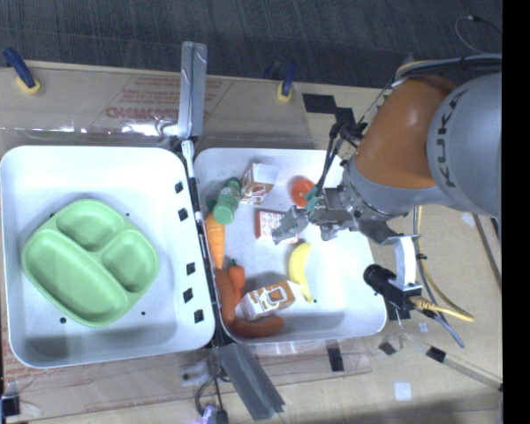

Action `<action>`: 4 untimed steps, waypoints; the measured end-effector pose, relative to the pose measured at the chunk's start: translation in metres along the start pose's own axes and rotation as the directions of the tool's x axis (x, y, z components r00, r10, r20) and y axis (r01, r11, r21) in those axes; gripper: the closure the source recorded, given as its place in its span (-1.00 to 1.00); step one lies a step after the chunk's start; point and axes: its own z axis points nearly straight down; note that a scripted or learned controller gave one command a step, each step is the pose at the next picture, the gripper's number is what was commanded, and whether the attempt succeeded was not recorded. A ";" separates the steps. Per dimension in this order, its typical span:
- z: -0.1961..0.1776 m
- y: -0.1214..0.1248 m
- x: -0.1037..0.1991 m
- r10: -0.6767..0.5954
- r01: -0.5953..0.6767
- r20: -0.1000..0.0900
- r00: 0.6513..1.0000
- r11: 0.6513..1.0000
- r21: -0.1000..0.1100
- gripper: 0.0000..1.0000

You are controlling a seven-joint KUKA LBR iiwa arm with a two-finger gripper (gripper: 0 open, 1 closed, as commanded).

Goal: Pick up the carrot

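Observation:
The carrot (214,239) is a long orange piece lying along the left wall of the right bin (353,325), below a green bottle (226,201). A darker orange piece with a green top (232,283) lies just below it. My gripper (310,225) hangs over the middle of the right bin, to the right of the carrot and apart from it, above a banana (299,270). Its fingers (288,226) stand open with nothing between them.
The right bin also holds a small carton (259,179), a red-orange ball (301,188), a red-and-white packet (268,223), a juice carton (269,299) and a brown sausage (258,327). A green divided plate (88,259) lies in the left bin (18,175).

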 end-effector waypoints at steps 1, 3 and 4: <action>0.111 -0.025 0.023 0.003 -0.003 0.000 1.000 1.000 0.001 -1.00; 0.123 0.078 0.027 0.351 -0.351 -0.001 0.936 0.936 0.004 1.00; 0.133 0.087 0.017 0.656 -0.656 -0.001 0.755 0.755 0.000 1.00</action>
